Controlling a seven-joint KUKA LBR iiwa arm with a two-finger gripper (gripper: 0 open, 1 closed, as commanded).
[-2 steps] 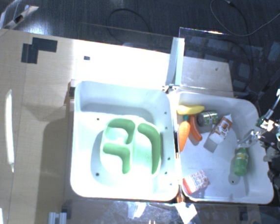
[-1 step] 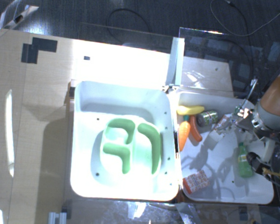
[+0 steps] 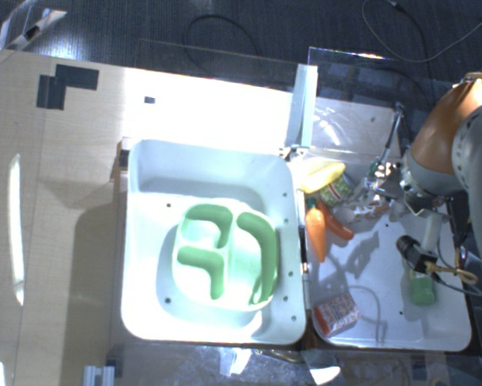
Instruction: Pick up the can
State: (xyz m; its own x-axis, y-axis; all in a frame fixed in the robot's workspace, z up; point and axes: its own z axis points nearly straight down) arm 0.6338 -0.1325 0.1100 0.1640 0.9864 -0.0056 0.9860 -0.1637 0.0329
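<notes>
Over in the right bin (image 3: 430,338), the arm (image 3: 476,134) hangs above the far corner, and the gripper (image 3: 375,192) sits low amid the clutter there. Whether its fingers are apart or together cannot be told from this angle. The can (image 3: 336,191) lies just beside the gripper, on its left, tucked under the yellow banana (image 3: 319,173) against the bin's far-left wall, with its long axis slanting toward the gripper. Two carrots (image 3: 322,230) lie just in front. It looks like a short reach left, crowded on all sides.
</notes>
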